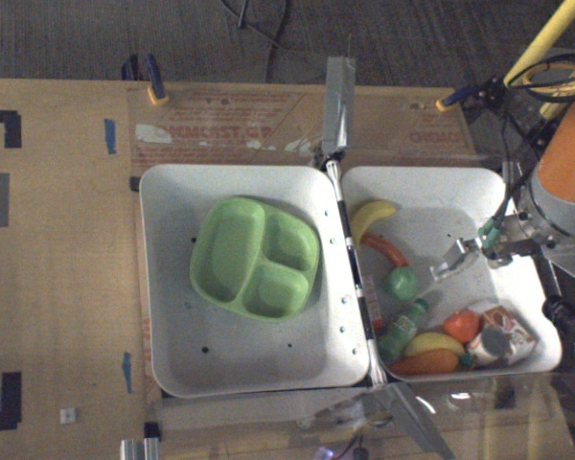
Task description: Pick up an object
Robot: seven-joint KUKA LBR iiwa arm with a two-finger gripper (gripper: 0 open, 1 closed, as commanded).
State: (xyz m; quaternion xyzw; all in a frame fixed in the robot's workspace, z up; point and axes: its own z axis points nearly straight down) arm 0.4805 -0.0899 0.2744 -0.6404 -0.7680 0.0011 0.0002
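We see gripper (448, 260) over right bin (431, 182), fingers apart, nothing between. Green ball (401, 283) lies just beside gripper, toward left bin (163, 257); banana (371, 217) farther, near divider. We judge: approach done; descent, closing, lifting remain.

A tan wooden bench (57, 286) with blue tape marks stands before dark grey carpet (96, 12) crossed by a black cable (254, 3).
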